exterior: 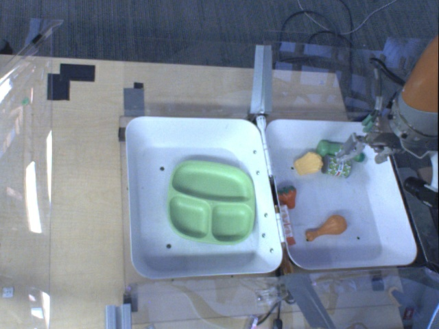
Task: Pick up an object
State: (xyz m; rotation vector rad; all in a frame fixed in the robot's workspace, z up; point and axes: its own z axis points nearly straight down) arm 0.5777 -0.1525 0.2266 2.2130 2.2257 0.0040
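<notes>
Nearest, at the bottom edge of the table (68, 252): loose wires (271, 306) and a metal bracket (116, 315), just ahead of the front rims of two white bins.

Left bin (147, 252): holding a pale green tray (211, 201) with three compartments, lying flat near the middle.

Right bin (384, 252): holding the loose things to pick.
- Toward the front, an orange-tan drumstick-shaped piece (326, 228), lying on its side, apart from the rest.
- Against the left wall, beside the divider, a small red piece with a green top (287, 196).
- Farther back, a yellow lump (309, 163), just beside a green-and-white patterned piece (337, 167).
- Behind that, a plain green piece (327, 147), close to both.

Reaching in from the right: the grey arm (415, 125) with its orange band, wrist over the bin's back right corner. Claw (351, 153) low over the patterned piece and the plain green one, overlapping them in the view. Cannot tell whether spread or pressed together, nor whether touching anything; nothing seen gripped.

On the far left of the table, black tape marks (68, 79).
</notes>
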